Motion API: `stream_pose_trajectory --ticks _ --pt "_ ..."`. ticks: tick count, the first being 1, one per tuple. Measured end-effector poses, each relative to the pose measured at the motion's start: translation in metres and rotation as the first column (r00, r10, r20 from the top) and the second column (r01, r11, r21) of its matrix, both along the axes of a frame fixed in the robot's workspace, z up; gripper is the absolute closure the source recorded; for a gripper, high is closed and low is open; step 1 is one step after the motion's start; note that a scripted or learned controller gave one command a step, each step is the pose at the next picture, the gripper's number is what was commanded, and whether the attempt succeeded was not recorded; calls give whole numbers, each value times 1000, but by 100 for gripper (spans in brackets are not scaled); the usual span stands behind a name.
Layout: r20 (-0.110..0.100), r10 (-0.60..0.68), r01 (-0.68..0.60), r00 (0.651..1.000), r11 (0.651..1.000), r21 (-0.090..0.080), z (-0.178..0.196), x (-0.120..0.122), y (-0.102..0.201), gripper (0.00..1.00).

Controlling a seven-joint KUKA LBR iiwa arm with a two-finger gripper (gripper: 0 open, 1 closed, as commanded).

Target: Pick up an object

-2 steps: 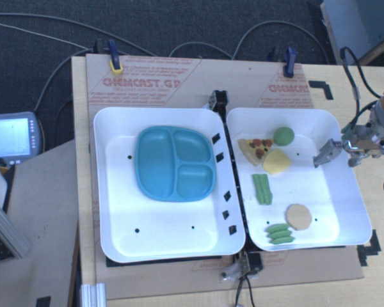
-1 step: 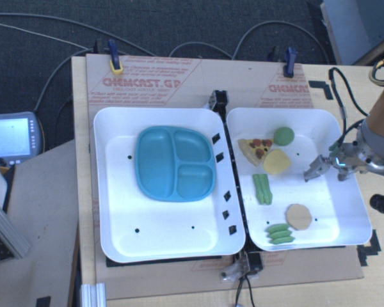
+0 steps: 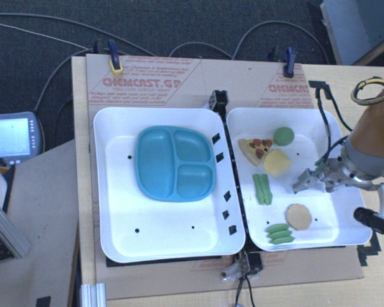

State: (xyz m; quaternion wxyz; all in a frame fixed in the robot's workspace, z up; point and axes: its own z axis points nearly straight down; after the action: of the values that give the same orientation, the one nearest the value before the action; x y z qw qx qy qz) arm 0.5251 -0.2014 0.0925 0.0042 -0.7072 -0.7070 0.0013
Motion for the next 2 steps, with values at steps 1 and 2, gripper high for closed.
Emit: stream_pose_trajectory --ticks 1,2 --pt "3 1 -1 1000 1000 -1 -8 0 1 0" --pt "6 1 -1 1000 1000 -1 4 1 0 100"
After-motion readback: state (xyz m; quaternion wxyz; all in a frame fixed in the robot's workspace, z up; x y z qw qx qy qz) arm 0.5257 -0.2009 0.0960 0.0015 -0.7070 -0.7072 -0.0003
